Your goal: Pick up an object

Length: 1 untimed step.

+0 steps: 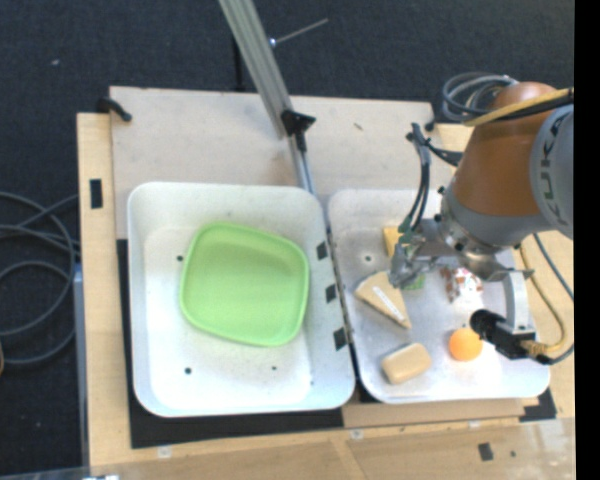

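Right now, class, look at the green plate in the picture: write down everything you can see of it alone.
The green plate is a light lime-green, squarish dish with rounded corners and a shallow raised rim; it looks like smooth plastic. It lies flat, right way up, turned slightly askew, near the middle of the left white bin, resting on the bin floor. Nothing lies on it, and nothing else touches it. The gripper is over the other bin, well apart from it.

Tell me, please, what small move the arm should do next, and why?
Probably lower the claw a little onto the cheese wedge. It hangs just above the wedge's upper right end in the right bin, and nothing shows between its fingers. The orange ball and the tan block lie farther off.
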Tool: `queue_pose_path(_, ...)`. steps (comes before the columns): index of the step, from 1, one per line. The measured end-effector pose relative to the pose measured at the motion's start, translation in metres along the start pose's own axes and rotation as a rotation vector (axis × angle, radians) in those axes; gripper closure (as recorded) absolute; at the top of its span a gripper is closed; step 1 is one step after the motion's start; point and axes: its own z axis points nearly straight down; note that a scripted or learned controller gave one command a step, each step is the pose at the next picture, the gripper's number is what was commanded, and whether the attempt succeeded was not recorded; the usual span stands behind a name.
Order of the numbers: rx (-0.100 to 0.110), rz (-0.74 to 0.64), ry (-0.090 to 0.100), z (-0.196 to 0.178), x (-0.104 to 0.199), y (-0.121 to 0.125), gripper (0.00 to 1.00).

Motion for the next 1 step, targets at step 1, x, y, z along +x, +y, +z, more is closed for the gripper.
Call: queue_pose_path(1,0.000,-0.001,0.000,-0.0079,0.0478,-0.0130,1.00)
